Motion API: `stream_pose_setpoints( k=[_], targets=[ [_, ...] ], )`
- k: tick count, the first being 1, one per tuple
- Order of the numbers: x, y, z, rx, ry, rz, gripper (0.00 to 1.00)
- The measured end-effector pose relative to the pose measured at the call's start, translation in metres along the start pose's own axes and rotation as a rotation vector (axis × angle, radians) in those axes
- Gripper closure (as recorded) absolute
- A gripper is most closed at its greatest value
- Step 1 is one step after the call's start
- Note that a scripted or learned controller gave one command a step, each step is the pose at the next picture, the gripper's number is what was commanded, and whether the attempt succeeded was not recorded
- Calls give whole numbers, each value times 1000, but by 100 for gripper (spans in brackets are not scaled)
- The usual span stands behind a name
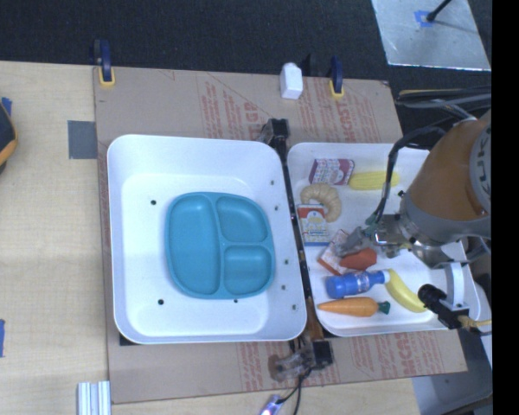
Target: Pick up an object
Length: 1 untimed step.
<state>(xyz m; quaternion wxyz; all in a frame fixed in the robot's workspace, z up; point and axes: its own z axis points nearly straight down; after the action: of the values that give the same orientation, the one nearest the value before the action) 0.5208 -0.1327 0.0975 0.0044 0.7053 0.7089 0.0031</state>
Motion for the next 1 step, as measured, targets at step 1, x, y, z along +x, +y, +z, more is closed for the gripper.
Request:
stream_pose_setpoints(
  k=[1],
  targets=[
    [1, 1, -11, 2, 4, -4, 100]
  ],
)
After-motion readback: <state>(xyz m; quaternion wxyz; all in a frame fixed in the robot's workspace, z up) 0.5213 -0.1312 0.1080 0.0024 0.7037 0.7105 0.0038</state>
